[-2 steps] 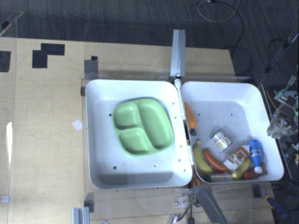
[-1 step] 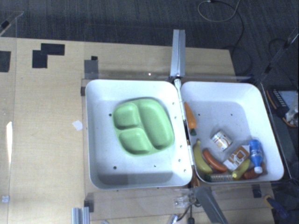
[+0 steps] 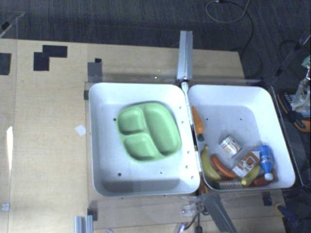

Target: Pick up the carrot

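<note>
The carrot (image 3: 197, 120) is a slim orange stick lying lengthwise against the left wall of the right bin (image 3: 252, 98), its dark tip pointing toward the near side. It lies apart from the other items, which are heaped at the bin's near end.
The left bin (image 3: 104, 174) holds a green divided plate (image 3: 148, 130). In the right bin's near corner lie a banana (image 3: 208, 163), a sausage (image 3: 222, 167), a small can (image 3: 230, 145), a carton (image 3: 247, 163) and a blue bottle (image 3: 266, 160). A metal post (image 3: 185, 55) stands behind the bins.
</note>
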You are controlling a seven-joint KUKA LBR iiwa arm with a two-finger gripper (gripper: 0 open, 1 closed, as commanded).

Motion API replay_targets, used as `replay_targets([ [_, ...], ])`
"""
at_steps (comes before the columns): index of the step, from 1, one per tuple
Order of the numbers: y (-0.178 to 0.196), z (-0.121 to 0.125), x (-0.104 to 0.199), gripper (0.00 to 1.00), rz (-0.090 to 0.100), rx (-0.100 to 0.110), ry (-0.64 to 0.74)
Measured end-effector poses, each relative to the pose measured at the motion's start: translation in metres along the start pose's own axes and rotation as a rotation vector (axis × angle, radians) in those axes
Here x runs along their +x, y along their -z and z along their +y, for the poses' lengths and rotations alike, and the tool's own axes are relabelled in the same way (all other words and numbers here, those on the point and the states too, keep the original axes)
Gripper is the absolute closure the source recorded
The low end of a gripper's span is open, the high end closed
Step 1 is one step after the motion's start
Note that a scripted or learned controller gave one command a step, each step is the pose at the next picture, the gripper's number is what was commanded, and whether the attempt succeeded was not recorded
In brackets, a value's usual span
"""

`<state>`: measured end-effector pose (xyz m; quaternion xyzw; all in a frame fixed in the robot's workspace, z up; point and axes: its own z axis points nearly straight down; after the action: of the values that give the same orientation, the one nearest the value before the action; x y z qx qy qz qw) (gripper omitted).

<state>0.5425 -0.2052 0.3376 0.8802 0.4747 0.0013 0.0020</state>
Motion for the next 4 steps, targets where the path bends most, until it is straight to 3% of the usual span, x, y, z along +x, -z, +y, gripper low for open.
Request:
replay_targets([
  [1, -0.008, 0.019, 0.033, 1.0, 0.001, -0.003, 0.503],
  [2, -0.077, 0.082, 0.079, 1.0, 0.001, -0.004, 1.048],
  [3, -0.059, 0.104, 0.076, 1.0, 0.0, -0.007, 1.04],
  [4, -0.075, 0.087, 0.075, 1.0, 0.0, -0.004, 1.122],
])
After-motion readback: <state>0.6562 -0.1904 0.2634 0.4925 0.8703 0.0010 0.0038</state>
